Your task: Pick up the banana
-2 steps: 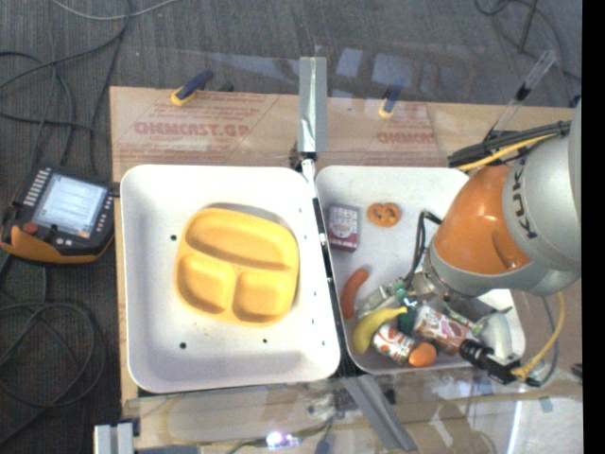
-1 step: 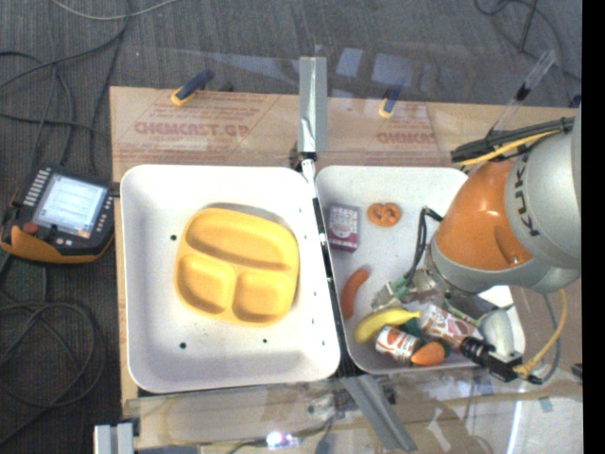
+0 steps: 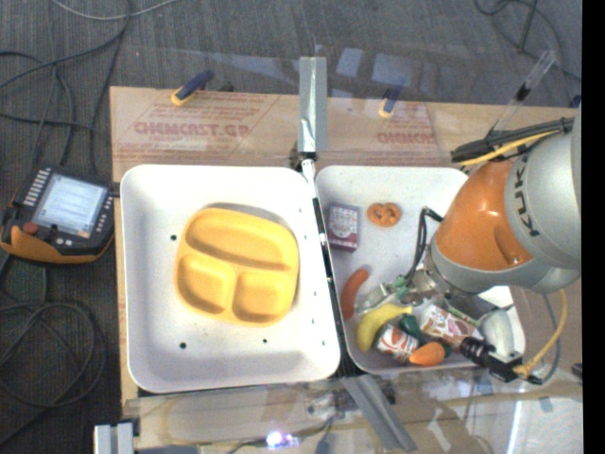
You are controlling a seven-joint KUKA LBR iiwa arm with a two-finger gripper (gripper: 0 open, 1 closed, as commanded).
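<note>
Faded red lettering "CHEMCAST GP" is showing on the brown paper-covered sheet (image 3: 194, 129) at upper left; "KU" is appearing on the grey arm housing (image 3: 556, 197) at right.

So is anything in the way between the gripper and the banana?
Nothing visible blocks it. The gripper hangs right above the banana, with no item lying over the fruit. A red sausage and an orange carrot lie beside it.

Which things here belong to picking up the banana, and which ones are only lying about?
Belong to the job:
banana
gripper
right bin

Lying about:
yellow divided tray in the left bin
pretzel
purple packet
red sausage
carrot
</note>
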